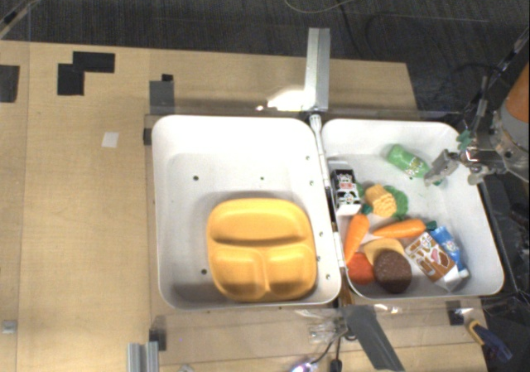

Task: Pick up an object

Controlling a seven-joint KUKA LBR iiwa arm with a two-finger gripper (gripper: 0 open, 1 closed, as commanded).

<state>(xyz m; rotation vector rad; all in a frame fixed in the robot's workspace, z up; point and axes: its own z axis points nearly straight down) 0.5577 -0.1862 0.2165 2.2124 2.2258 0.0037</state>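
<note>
The green object [407, 160] lies in the upper part of the right bin [489, 234], tilted, on bare white floor, and it is the nearest thing to the gripper [441, 168], which hangs just to its right at about the same height – the fingertips sit beside its right end, and from here I cannot tell whether they touch it or how far apart they stand, so nothing can be said to be held. Down and to the left of the green object is the corn cob [380, 197] with its green leaves, and left of that, against the wall the two bins share, a small black and white carton [344, 187]. Below the corn two carrots spread out – one [354, 234] leaning down along the shared wall, the other [401, 228] lying nearly level toward the right. Further down from the green object, near the bin's lower edge, sit a dark brown round piece [392, 271] on a tan base, a red piece [359, 268] tucked to its left, and a blue and white milk carton [437, 257] lying on its side to its right. Across the shared wall, well away from the green object, the left bin [178, 196] holds a yellow divided tray [261, 248] in its lower half
</note>
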